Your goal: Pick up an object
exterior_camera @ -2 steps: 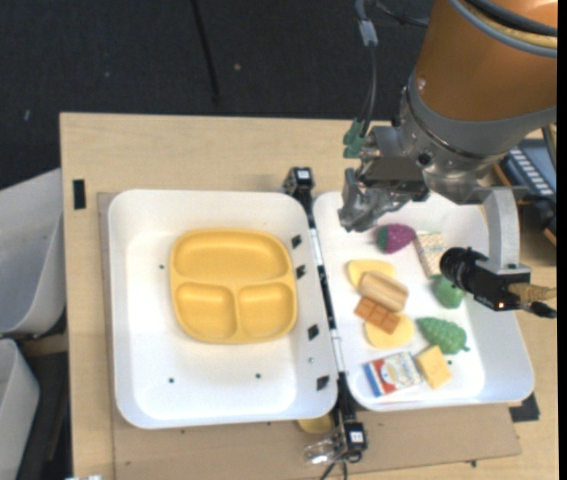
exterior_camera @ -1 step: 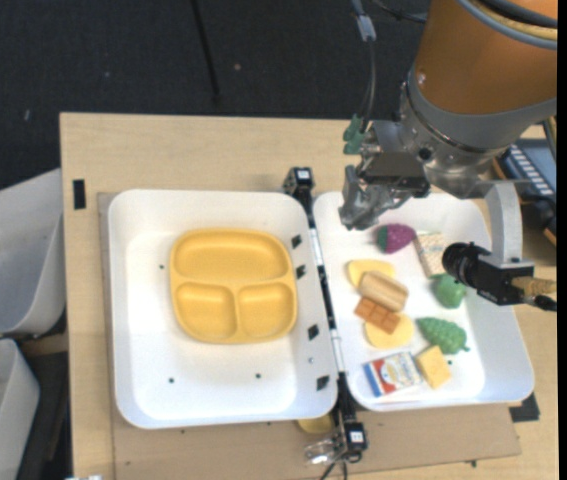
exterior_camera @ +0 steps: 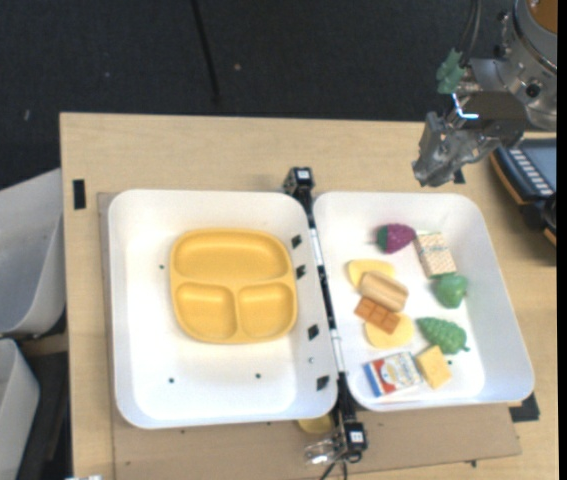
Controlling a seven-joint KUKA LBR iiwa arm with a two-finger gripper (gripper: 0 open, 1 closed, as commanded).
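Gripper: the gripper (exterior_camera: 441, 168) hangs above the bench (exterior_camera: 213, 148), just beyond the far rim of the right bin; whether its fingers are apart or together cannot be told, and nothing shows between them.
Arm: the arm (exterior_camera: 518, 63) comes in from the upper right.
Left bin: the left bin (exterior_camera: 143, 368) holds a yellow tray (exterior_camera: 233, 285) with three compartments, lying flat near its middle.
Right bin: the right bin (exterior_camera: 493, 268) holds all the small toy foods.
Far row: a purple fruit (exterior_camera: 396, 236) lies just beside a wafer (exterior_camera: 435, 253); a green piece (exterior_camera: 451, 289) sits just in front of the wafer.
Middle: a bun (exterior_camera: 384, 288) rests on a yellow slice (exterior_camera: 366, 270), with a brown waffle (exterior_camera: 377, 315) touching the bun's near side.
Near row: a carton (exterior_camera: 390, 374) lies beside a cheese cube (exterior_camera: 435, 367); a green leaf (exterior_camera: 442, 334) sits just behind the cube.
Apart: all of the foods lie well clear of the gripper.
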